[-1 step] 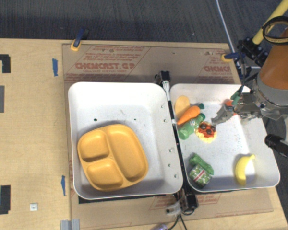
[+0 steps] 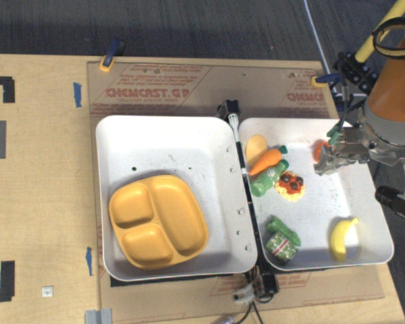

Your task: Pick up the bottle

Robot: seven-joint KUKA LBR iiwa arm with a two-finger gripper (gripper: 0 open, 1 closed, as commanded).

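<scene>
A small green bottle (image 2: 281,238) with a red and white label lies on its side near the front of the right bin (image 2: 364,254). My gripper (image 2: 329,162) hangs over the back right part of that bin, well behind and to the right of the bottle. A small red object (image 2: 319,150) sits right beside the gripper's left side; I cannot tell whether the two touch.
In the right bin lie an orange carrot (image 2: 265,160), a pale yellow piece (image 2: 255,145), a green toy (image 2: 260,184), a pizza slice (image 2: 291,185) and a yellow banana (image 2: 343,237). The left bin (image 2: 162,137) holds a yellow divided plate (image 2: 158,219).
</scene>
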